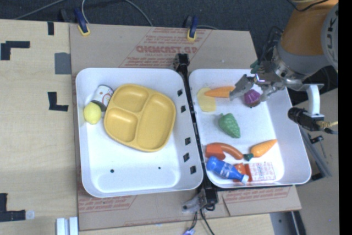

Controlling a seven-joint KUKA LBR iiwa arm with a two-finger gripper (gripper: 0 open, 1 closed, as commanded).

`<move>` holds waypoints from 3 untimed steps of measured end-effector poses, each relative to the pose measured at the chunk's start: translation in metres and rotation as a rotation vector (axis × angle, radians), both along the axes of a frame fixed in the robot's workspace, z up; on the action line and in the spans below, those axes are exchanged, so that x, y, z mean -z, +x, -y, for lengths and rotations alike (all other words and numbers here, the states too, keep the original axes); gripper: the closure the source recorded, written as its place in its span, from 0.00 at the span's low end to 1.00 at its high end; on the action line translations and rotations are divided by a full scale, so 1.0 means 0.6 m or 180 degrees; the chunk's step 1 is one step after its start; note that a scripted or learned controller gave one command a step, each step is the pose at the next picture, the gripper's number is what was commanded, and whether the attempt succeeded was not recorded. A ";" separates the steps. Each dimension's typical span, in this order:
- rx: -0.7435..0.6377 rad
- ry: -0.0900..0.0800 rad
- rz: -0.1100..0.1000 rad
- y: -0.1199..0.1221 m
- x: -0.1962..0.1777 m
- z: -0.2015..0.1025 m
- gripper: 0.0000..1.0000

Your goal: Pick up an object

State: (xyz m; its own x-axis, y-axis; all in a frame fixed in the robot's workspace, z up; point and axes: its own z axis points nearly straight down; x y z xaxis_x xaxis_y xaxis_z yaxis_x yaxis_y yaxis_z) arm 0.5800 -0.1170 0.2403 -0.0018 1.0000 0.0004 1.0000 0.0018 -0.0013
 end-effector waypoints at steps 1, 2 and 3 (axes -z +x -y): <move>0.0002 -0.0001 -0.0005 -0.035 0.098 0.003 0.00; 0.0000 -0.0004 0.0015 0.009 0.256 0.009 0.00; -0.0001 -0.0009 0.0017 0.008 0.241 0.010 1.00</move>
State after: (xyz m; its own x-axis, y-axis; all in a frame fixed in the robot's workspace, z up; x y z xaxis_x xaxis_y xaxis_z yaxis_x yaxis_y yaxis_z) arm 0.5851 -0.1228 0.0958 -0.0019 1.0000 -0.0023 1.0000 0.0019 0.0039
